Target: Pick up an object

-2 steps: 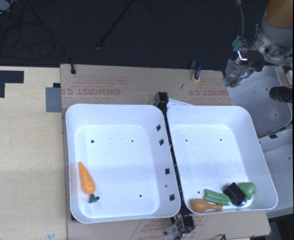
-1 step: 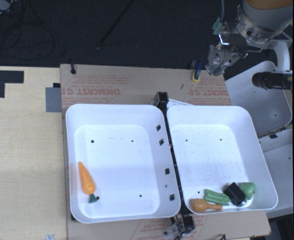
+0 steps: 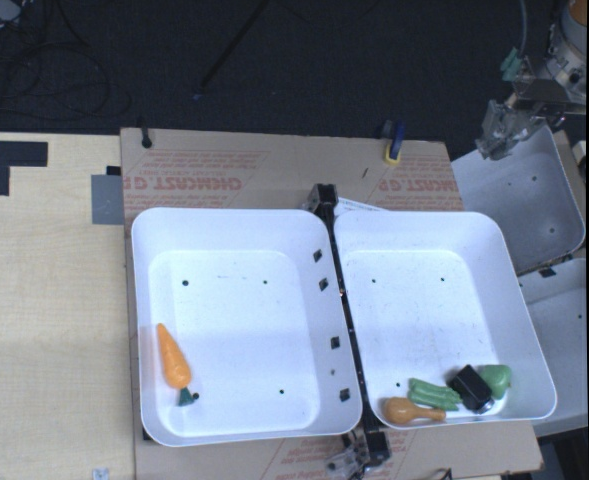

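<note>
An orange toy carrot (image 3: 173, 357) with a small green top lies near the front left corner of the left bin (image 3: 224, 230). In the front right corner of the right bin (image 3: 424, 230) several items are clustered: a green pod (image 3: 433, 394), a tan pear-shaped piece (image 3: 410, 411), a black block (image 3: 471, 388) and a green lump (image 3: 497, 376). My gripper (image 3: 500, 134) hangs high at the upper right, beyond the right bin's far right corner and well away from every object. Nothing is visible in it.
A grey metal plate (image 3: 529, 203) lies right of the right bin, under the gripper. A black divider rail (image 3: 336, 308) runs between the bins. A small blue and yellow clamp (image 3: 394, 143) sits on the cardboard's back edge. Cables lie across the dark floor behind.
</note>
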You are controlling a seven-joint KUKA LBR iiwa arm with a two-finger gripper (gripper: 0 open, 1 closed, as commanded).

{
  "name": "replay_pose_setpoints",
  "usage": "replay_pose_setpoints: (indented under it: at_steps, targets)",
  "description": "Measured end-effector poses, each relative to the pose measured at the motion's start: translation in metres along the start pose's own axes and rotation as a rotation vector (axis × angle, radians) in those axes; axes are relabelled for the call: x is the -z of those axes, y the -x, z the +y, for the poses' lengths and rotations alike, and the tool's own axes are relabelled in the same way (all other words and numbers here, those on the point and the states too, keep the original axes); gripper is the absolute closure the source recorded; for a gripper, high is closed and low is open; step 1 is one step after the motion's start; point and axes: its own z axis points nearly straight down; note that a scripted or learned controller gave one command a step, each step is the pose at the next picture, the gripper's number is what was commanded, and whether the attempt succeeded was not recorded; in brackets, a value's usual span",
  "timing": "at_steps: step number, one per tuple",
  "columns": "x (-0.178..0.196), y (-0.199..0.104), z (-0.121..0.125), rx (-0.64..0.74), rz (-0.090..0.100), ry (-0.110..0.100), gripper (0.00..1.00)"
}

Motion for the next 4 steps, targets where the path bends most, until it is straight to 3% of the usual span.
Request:
replay_pose_setpoints:
  at_steps: [1, 2, 3, 4]
  targets:
    - [0.016, 0.089, 0.002, 0.003, 0.000, 0.003, 1.00]
    - [0.054, 0.029, -0.017, 0.012, 0.004, 0.004, 1.00]
    - [-0.040, 0.099, 0.002, 0.004, 0.002, -0.006, 1.00]
    - [0.029, 0.045, -0.018, 0.012, 0.003, 0.006, 1.00]
